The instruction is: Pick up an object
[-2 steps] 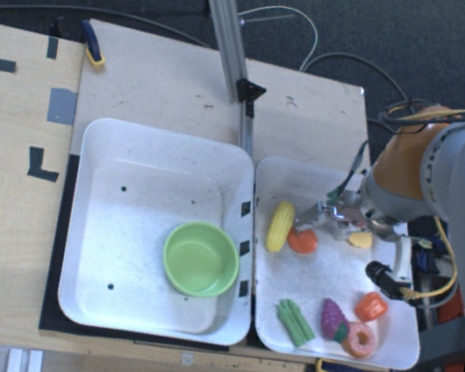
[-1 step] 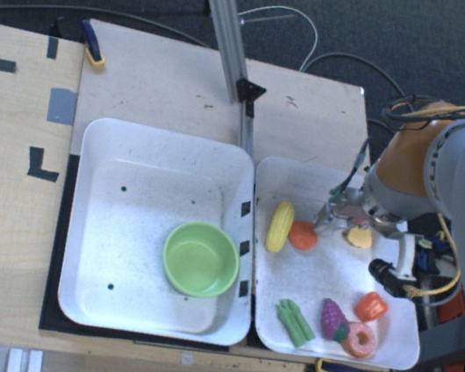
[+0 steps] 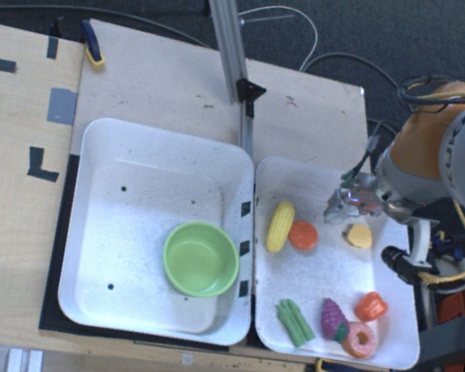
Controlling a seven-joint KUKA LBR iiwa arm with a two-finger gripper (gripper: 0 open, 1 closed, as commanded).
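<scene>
The gripper [image 3: 342, 205] is seen low over the right bin [image 3: 305, 177], between the tomato [image 3: 303, 235] and the yellow piece [image 3: 358, 237]; its grip state cannot be told. A descent here risks a miss between both or a nudged toy.

No legible text, label, brand, number or sign is present on any surface in the camera view.
</scene>
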